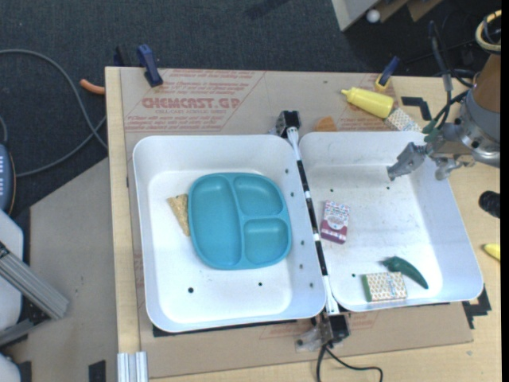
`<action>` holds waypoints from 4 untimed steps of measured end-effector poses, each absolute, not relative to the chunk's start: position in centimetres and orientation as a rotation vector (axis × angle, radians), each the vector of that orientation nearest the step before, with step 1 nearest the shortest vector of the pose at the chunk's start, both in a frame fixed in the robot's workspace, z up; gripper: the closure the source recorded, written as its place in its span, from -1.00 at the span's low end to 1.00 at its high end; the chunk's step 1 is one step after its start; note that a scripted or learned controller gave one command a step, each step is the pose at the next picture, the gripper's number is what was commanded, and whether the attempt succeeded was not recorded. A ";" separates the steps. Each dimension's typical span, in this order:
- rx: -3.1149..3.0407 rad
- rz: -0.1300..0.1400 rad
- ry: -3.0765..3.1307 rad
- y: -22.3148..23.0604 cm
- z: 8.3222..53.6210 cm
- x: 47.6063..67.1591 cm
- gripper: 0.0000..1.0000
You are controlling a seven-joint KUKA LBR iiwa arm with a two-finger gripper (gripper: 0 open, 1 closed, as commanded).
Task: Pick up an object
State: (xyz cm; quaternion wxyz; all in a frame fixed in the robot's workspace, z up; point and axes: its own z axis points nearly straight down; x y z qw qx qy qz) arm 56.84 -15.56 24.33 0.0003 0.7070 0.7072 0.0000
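Note:
My gripper [421, 165] hangs over the far right part of the right bin [445, 237], open, with nothing between its fingers. In that bin lie a small pink and white box [335, 221] near the left wall, a green pepper-shaped toy [407, 270] and a tan and green block [384, 286] at the front. The gripper is well behind and apart from all three. The left bin [159, 277] holds a teal divided plate [238, 220] with a tan cracker-like piece [178, 208] poking out from under its left edge.
A yellow bottle [367, 99] and a small orange item [324, 123] lie on the bench behind the right bin. Blue clamps [149, 64] grip the bench's far edge. A black divider clip [288, 122] sits between the bins.

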 end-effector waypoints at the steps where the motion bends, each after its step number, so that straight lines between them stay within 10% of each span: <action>1: 2.223 -0.002 2.225 -10.2 14.2 60.8 -1.00; 4: 2.217 0.012 2.212 -9.6 8.9 56.7 -1.00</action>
